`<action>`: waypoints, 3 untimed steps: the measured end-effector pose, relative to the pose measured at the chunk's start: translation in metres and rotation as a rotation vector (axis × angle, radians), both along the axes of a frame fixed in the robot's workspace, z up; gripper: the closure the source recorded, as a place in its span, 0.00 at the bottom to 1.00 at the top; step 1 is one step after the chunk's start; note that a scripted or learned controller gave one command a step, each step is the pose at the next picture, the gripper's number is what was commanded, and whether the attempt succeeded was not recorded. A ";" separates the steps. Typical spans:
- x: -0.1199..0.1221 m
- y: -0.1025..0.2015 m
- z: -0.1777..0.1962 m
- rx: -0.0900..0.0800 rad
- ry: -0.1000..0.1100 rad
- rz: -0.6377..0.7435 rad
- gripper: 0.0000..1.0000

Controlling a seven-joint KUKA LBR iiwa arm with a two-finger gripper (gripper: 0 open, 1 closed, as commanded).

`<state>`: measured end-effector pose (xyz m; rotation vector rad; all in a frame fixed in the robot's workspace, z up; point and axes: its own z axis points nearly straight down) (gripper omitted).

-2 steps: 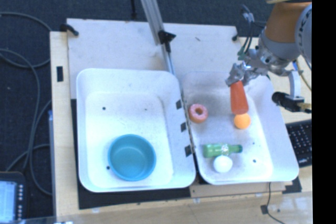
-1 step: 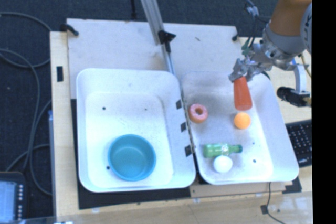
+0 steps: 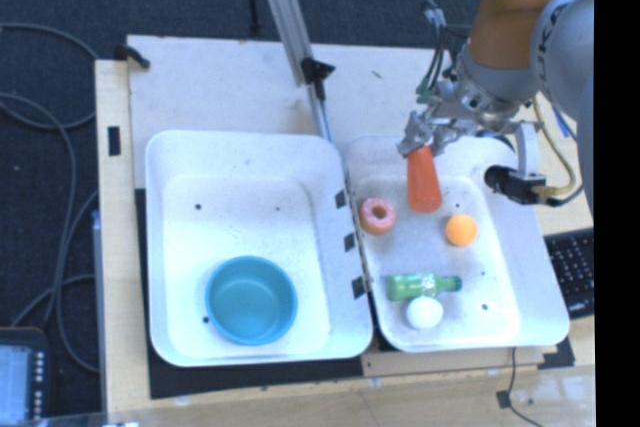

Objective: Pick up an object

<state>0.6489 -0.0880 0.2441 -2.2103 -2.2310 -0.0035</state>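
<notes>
The end effector (image 3: 428, 141) hangs over the far end of the right bin (image 3: 520, 315), its fingers clamped on the top of an orange-red cylinder (image 3: 424, 181) that points down and away from it. Just beyond the cylinder's lower end lie a pink donut (image 3: 377, 215) and an orange ball (image 3: 461, 230) (neither touching it), well apart from the green bottle (image 3: 422, 286).

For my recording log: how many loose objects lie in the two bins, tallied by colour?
Orange: 2, cylinder and ball
Pink: 1, ring
Green: 1, bottle
White: 1, ball
Blue: 1, bowl
Total: 6
</notes>
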 end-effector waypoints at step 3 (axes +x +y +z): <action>-0.001 0.162 -0.004 -0.001 0.007 0.000 1.00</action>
